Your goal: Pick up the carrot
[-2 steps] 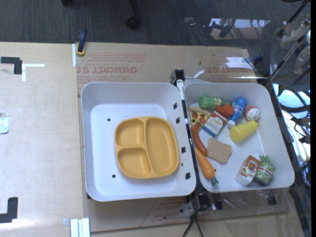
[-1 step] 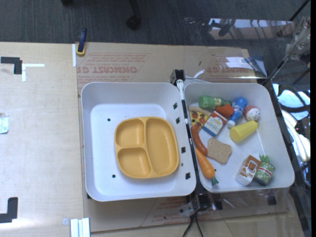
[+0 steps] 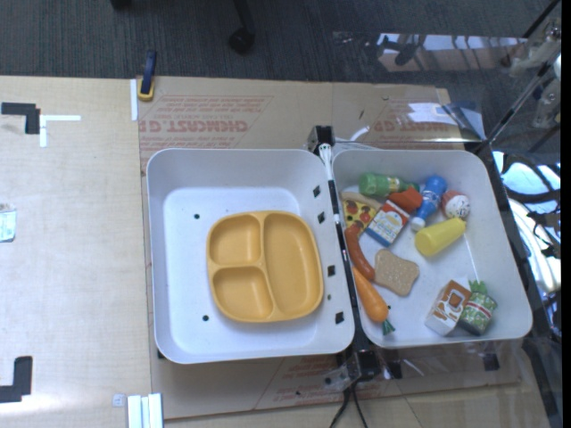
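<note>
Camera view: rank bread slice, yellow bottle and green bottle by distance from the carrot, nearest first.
1. bread slice, just right of the carrot.
2. yellow bottle, mid-bin, farther right.
3. green bottle, by the bin's back wall.

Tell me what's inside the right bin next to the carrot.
The carrot lies along the right bin's left wall, beside a hot dog and bread slice. The hot dog's upper end is hidden under a pizza slice.
</note>
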{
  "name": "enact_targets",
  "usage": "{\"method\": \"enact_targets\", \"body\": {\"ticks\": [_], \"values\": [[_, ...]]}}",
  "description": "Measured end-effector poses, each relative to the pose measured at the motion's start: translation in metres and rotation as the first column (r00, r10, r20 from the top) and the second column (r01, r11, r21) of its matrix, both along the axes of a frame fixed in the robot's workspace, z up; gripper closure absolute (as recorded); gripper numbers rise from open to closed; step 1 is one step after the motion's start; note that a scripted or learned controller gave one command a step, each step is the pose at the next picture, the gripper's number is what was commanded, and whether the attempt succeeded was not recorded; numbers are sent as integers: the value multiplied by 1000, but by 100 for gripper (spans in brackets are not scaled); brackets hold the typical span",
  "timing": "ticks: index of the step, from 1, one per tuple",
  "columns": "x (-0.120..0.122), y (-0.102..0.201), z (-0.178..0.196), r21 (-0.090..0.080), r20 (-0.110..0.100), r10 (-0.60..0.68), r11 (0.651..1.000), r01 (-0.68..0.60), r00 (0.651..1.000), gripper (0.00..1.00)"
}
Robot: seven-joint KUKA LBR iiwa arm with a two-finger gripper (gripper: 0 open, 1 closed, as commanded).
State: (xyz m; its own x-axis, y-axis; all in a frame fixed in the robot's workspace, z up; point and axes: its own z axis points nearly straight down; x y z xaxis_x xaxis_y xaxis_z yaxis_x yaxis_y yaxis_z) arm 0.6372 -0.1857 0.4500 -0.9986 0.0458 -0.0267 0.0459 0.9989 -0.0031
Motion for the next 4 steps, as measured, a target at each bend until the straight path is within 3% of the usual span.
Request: {"method": "enact_targets", "body": {"ticks": [1,2,3,4], "values": [[2,0,10,-1,7,2,1000,-2,1000,100],[2,1,10,-1,7,2,1000,-2,1000,0],[4,1,20,-2,14,4,1000,-4,1000,100],[4,1,20,-1,14,4,1000,-4,1000,0]]}}
